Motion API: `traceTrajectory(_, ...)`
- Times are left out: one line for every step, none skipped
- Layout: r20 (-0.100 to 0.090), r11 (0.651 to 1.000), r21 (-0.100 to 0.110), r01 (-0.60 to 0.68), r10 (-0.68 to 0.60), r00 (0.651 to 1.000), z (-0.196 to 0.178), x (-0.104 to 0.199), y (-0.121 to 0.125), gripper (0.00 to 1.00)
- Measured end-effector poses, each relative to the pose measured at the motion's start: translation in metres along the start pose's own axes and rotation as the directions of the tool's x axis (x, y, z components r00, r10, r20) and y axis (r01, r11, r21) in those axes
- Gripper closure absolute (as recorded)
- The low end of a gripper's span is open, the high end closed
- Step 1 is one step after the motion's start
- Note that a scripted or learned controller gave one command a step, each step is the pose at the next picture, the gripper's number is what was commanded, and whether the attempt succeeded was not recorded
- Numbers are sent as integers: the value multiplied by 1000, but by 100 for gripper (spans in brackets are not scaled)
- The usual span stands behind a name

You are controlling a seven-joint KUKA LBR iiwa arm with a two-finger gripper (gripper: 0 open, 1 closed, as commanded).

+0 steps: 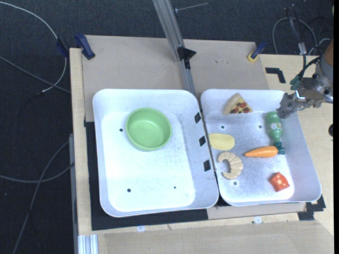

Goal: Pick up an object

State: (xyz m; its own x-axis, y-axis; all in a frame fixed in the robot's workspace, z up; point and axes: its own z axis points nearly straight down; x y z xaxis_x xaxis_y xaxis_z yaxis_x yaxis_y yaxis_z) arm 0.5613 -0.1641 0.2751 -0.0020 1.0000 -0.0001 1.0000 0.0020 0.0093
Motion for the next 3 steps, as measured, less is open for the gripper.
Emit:
traceTrajectory(0,1000,4,0,0,1000,-6,0,1,100)
traceTrajectory(-6,1000,17,4,-3,1000,3,49,0,100)
traceTrajectory(-7,1000,20,4,-4,1000,18,105,-6,100)
